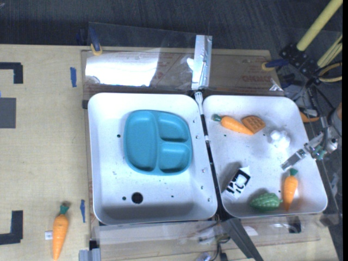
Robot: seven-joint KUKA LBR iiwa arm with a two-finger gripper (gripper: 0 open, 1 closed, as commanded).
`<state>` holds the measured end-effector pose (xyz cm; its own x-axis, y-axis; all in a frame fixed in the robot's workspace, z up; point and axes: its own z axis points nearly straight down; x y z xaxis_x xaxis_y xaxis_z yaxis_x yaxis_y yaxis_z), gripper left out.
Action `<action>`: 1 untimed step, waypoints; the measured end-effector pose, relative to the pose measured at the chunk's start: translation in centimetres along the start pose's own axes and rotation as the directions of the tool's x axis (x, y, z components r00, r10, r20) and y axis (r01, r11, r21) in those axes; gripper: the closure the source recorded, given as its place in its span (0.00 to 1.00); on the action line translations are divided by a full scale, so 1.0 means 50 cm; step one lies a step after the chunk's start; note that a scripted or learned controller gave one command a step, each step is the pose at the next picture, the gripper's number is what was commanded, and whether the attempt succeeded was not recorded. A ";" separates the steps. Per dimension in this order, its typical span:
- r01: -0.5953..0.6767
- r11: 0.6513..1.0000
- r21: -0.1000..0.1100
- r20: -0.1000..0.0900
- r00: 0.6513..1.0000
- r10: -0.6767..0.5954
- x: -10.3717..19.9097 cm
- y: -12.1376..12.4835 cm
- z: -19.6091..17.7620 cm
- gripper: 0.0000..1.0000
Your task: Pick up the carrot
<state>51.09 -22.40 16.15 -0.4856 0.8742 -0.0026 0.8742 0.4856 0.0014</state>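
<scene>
You see a blue divided plastic tray (158, 141) in the left white bin (103, 189), at its centre, toward twelve o'clock.

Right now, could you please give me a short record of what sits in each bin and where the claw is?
left bin: blue divided tray
right bin: carrot by far wall, cracker-like piece beside it, second carrot near right corner, green item, black-and-white card, small white object
bench, outside bins: third carrot at near left
claw: over right bin's right edge, above the second carrot, holding nothing visible
</scene>
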 end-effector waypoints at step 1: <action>0.118 0.993 0.000 -0.009 0.993 -0.118 0.014 -0.010 0.145 0.00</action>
<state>50.35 -22.05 8.89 -0.5853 0.8108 0.0061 0.8108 0.5853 0.0014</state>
